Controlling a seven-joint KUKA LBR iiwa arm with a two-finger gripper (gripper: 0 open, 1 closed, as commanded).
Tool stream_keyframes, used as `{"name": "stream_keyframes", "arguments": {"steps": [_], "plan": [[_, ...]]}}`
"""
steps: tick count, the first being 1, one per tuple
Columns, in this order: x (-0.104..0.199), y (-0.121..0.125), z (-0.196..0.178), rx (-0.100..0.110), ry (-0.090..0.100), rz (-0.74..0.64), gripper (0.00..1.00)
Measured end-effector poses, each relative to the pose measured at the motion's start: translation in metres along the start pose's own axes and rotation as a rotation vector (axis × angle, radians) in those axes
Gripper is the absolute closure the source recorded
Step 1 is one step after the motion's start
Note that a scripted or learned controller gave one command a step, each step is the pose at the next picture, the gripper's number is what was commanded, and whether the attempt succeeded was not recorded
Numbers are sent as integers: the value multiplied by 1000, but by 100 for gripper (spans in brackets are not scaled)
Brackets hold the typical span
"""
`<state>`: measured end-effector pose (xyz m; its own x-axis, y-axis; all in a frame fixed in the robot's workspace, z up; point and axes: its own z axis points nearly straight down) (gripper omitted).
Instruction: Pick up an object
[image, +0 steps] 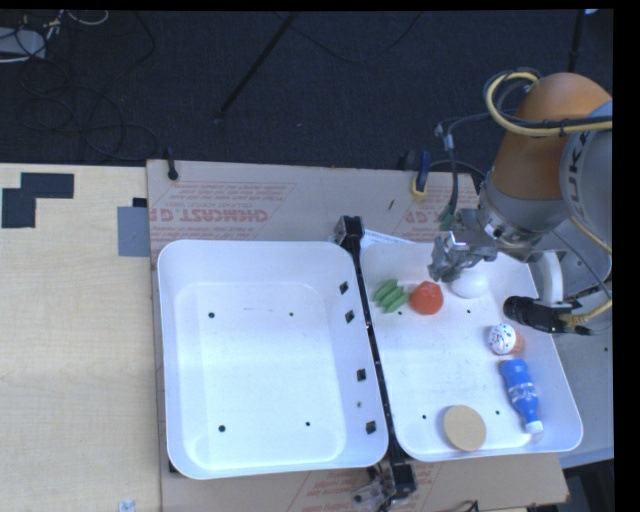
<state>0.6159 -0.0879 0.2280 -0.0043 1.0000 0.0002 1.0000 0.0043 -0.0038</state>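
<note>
Hovering over the far part of the right bin, the gripper is low, just beside a white object and near the red ball. From this angle I cannot tell if it is open or closed, and nothing is seen gripped, so I judge the pick is not yet done. All candidates lie in the right bin: the green piece touching the red ball, a speckled ball, a blue bottle and a tan disc. What is left: closing on 1 object and lifting it. The left bin plays no part yet.
</note>
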Motion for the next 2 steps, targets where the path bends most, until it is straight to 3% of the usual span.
{"name": "stream_keyframes", "arguments": {"steps": [1,2], "plan": [[46,-55,-40,-1,3,1,100],[104,-75,-100,-7,2,-2,100]]}}
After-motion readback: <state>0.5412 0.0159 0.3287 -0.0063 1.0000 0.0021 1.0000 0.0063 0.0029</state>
